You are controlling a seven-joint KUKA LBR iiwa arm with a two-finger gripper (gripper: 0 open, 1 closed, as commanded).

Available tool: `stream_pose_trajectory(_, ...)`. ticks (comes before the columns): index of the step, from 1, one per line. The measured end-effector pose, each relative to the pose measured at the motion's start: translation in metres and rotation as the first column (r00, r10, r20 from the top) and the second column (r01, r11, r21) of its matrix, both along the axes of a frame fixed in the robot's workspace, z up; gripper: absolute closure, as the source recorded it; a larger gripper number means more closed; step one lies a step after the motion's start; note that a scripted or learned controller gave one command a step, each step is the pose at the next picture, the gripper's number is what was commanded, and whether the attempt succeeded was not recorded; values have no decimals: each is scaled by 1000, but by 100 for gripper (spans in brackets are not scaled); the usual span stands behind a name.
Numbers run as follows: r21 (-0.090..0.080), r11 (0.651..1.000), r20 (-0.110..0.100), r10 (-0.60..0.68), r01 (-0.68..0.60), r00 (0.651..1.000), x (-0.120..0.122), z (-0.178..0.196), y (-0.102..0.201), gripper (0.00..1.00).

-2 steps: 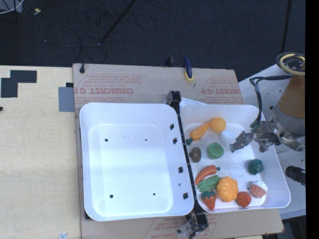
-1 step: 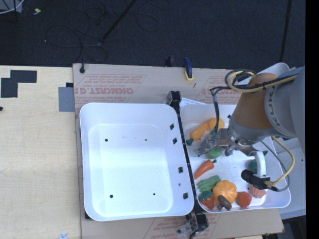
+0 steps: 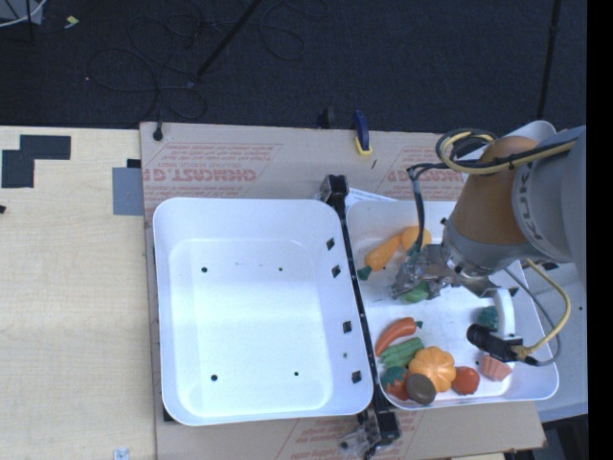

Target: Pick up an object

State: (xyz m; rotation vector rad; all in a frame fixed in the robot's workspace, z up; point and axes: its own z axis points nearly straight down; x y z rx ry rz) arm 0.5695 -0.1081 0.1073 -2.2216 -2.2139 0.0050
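Observation:
My gripper [image 3: 410, 278] reaches down into the upper left part of the right bin [image 3: 536, 387]. It hangs just over a green vegetable [image 3: 414, 295] and beside an orange carrot [image 3: 385, 251]. A second orange piece [image 3: 411, 237] lies right behind the gripper. At the bin's front lie a red chili [image 3: 395, 332], a green pepper [image 3: 402, 353], an orange pumpkin [image 3: 433, 365], a brown round piece [image 3: 420, 388] and a red tomato [image 3: 465, 380]. Nothing can be made out between the gripper and any of these.
The left bin [image 3: 172, 257] stands beside the right one, parted by a black clip rail [image 3: 347, 286]. A teal piece [image 3: 489, 315] and a pink cup-like piece [image 3: 495, 368] lie at the right bin's right side. Both bins rest on a cardboard sheet [image 3: 220, 166].

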Motion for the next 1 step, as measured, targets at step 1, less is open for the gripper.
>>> stream_pose_trajectory(1, -1, 1000, 14, 11, -11, 1000, 64, 86, 70, 100)
